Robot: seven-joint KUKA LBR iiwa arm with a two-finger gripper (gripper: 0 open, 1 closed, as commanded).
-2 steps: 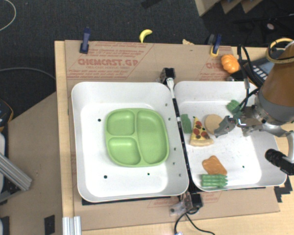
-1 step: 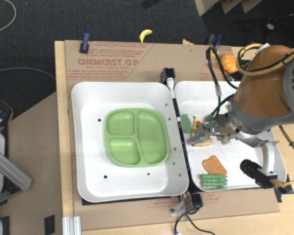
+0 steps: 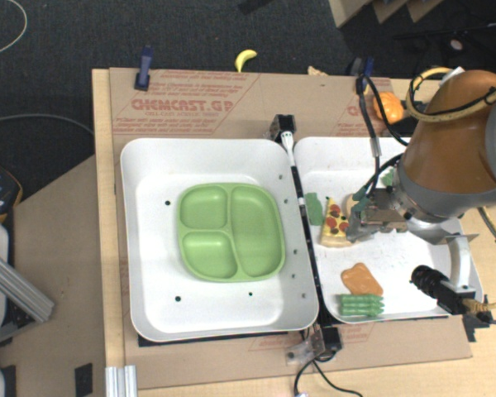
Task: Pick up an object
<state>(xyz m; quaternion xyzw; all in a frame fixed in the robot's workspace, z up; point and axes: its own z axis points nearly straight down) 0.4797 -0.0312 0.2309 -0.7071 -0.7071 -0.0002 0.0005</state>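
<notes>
Where the bench starts on the left, the left bin [image 3: 140,222] sits on a brown cardboard sheet [image 3: 190,102] and holds a light green divided plate [image 3: 231,231], lying flat near the bin's middle with its three compartments facing up. A blue clamp [image 3: 143,69] grips the far edge of the cardboard, and a small yellow banana toy [image 3: 245,58] lies on the dark floor just beyond that edge. The two bins touch along a seam with a black clip [image 3: 283,126] at its far end. In the right bin [image 3: 331,160], a small green block [image 3: 314,208] lies just beside the seam, and next to it on the right is a pizza slice toy [image 3: 334,224] with red dots on top. Nearer to me lie an orange bread-like piece [image 3: 361,279] and, just nearer still, a green bean bundle [image 3: 362,306], close to the bin's near rim. The gripper [image 3: 365,218] is down in the right bin, right against the right side of the pizza slice; from here I cannot tell how wide it stands or whether it has anything. The orange and grey arm [image 3: 455,139] looms over the bin's right half, and an orange round toy [image 3: 388,106] sits outside the bin at the far right.
</notes>
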